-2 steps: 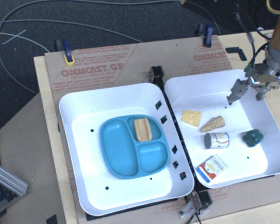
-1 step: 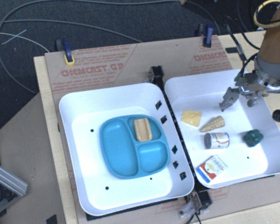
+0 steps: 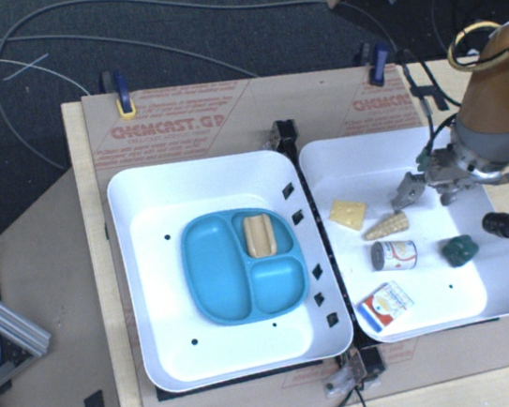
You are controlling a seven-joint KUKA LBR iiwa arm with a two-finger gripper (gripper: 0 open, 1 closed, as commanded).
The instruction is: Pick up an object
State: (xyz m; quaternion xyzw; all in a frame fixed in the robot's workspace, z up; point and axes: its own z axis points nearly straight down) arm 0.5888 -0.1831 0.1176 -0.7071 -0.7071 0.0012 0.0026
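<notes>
Nearest you, flat snack packet [image 3: 385, 306] is lying; gripper [image 3: 411, 189], fingers spread, is hovering beside light, brittle cone [image 3: 386, 225], so you're pinching its middle gently

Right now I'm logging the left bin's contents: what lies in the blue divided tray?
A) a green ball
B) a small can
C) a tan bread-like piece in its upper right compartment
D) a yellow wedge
C: the tan bread-like piece lies in the upper right compartment of the blue divided tray, in the left bin.
</notes>
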